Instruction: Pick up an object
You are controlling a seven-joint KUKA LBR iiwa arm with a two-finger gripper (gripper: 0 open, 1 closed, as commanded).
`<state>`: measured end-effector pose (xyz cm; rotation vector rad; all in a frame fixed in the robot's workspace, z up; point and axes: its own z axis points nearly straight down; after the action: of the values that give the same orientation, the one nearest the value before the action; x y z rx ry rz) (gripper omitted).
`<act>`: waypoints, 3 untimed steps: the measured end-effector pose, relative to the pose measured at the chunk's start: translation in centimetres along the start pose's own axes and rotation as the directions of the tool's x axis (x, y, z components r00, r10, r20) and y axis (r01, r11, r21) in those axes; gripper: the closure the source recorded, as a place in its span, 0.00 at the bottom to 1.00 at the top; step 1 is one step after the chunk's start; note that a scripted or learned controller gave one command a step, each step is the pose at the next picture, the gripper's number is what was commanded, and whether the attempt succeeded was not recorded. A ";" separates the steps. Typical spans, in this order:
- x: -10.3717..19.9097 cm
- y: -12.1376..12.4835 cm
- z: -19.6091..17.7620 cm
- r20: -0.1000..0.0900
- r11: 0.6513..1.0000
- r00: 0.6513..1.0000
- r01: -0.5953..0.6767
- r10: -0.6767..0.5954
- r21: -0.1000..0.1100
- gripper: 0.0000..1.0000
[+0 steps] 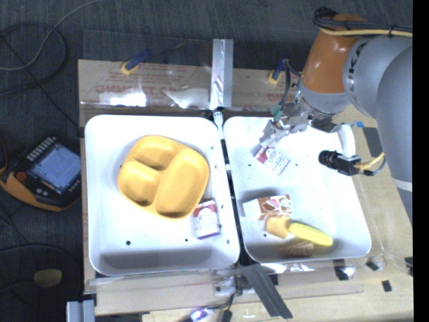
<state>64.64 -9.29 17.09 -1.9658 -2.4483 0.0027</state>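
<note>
My gripper point(269, 138) hangs over the back of the right bin point(348, 200), reaching in from the upper right. Directly under its tip is a small pink and white packet point(273, 159); whether the packet is gripped or just lying on the bin floor cannot be made out. Nearer the front of this bin lie a brown and white packet point(275, 206), a yellow banana-shaped toy point(305, 233) and a brownish item point(295, 249). The left bin point(107, 240) holds a large yellow lumpy object point(162, 174) and a second small pink packet point(206, 220).
A black fitting on a cable point(338, 160) sticks over the right bin's right side. Behind the bins lies a board with clear plastic and tape point(161, 86). On the floor to the left rests an orange and black handheld controller point(47, 174).
</note>
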 end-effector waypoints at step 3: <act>-5.9 -6.3 7.9 0.010 0.904 0.904 0.427 -0.427 -0.013 1.00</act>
<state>59.75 -16.39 9.21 -1.3893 -2.8318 -0.0091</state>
